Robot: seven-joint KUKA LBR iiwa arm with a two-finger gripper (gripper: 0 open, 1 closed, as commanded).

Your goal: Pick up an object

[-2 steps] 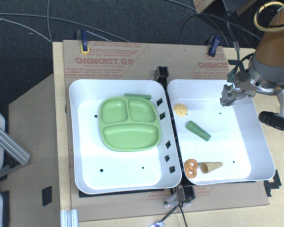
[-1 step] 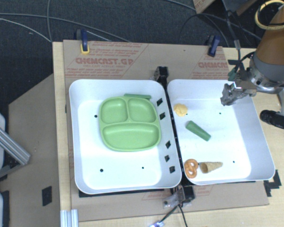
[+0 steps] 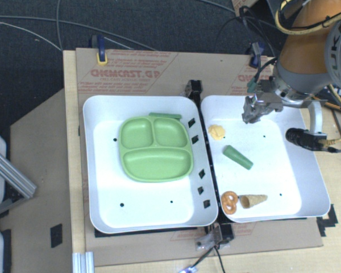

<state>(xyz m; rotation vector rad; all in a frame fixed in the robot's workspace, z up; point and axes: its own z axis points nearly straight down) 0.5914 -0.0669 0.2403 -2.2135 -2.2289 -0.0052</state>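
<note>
Arm reached in from the right, with the tool over the far left part of the right bin. Whether the tool was spread or pressed together could not be told from this slant. Nothing could be made out in its grip.

Right bin contents:
- Yellow lump lay near the tool, below and to its left in the view, apart from it.
- Green cylinder lay on its side, slanted, near the bin's middle and just past the lump toward the near edge.
- Pretzel lay at the near left corner.
- Cone lay on its side just beside the pretzel, tip pointing right. Could not tell whether the two touched.

Left bin contents:
- Green plate with three compartments lay flat in the middle.
- A flat green strip showed at the plate's far edge, partly hidden by it.

Both bins sat side by side on a printed cardboard sheet on the desk. A blue clamp held the sheet's far left edge.
</note>
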